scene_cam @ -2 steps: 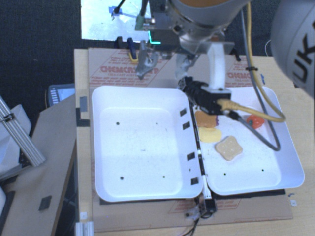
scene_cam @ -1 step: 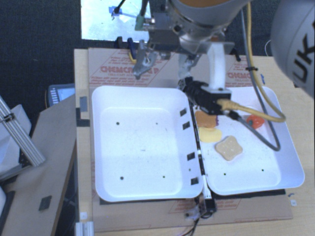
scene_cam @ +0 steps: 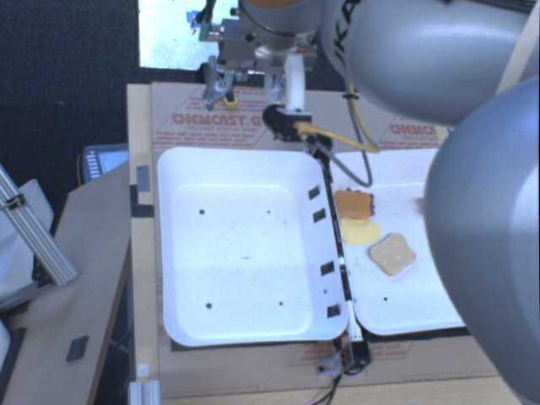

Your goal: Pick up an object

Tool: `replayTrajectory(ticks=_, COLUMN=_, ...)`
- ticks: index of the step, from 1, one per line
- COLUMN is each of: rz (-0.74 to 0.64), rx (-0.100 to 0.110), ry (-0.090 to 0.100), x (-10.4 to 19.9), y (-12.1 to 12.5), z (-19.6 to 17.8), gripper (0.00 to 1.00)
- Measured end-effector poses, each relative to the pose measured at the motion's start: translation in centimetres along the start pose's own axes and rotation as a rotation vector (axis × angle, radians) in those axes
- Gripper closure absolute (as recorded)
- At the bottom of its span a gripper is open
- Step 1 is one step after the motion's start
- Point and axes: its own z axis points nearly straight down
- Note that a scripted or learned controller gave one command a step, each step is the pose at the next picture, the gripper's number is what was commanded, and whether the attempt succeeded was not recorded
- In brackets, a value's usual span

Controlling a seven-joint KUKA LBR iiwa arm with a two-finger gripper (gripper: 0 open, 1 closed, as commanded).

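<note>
- Camera view: the gripper hangs at 12 o'clock, beyond the far rim of the left bin and above the printed cardboard, not over either bin's floor.
- I cannot tell whether it is spread or pressed together; its tip is small and cluttered here. A yellow bit sits right at the tip, and I cannot tell whether it is carried or part of the tool.
- The arm crosses from 3 o'clock and hides much of the right bin.
- Three candidates lie in the right bin, at about 3 o'clock from the view's middle and close to the wall shared with the left bin.
- The block, orange with a dark end, lies nearest that wall, at 12 o'clock of the group.
- The slice, pale yellow and flat, lies just beside the block at its 6 o'clock.
- The toast, tan and lobed, lies at 4 o'clock of the slice, close to it.
- Judgement: all three look like light toy food, stiff or slightly spongy, not fragile.
- The toast seems the best pick: it stands clearest of the wall and is thick enough to pinch across its flat sides' edges.
- The slice looks too thin to get under, and the block risks a knock against the wall.
</note>
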Motion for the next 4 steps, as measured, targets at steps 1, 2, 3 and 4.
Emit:
replayTrajectory(ticks=1, rz=-0.006, rx=-0.009, ry=0.007, x=0.2, y=-0.4, z=-2.3, gripper=1.00)
replayTrajectory(ticks=2, rz=-0.009, rx=0.003, ry=0.004, x=0.3, y=-8.9, z=3.1, gripper=1.00)
replayTrajectory(ticks=3, rz=-0.003, rx=-0.011, ry=0.007, x=-1.3, y=-7.4, z=-0.9, gripper=1.00)
replayTrajectory(ticks=4, rz=-0.009, rx=-0.026, ry=0.013, x=0.2, y=-6.6, z=-17.1, gripper=1.00)
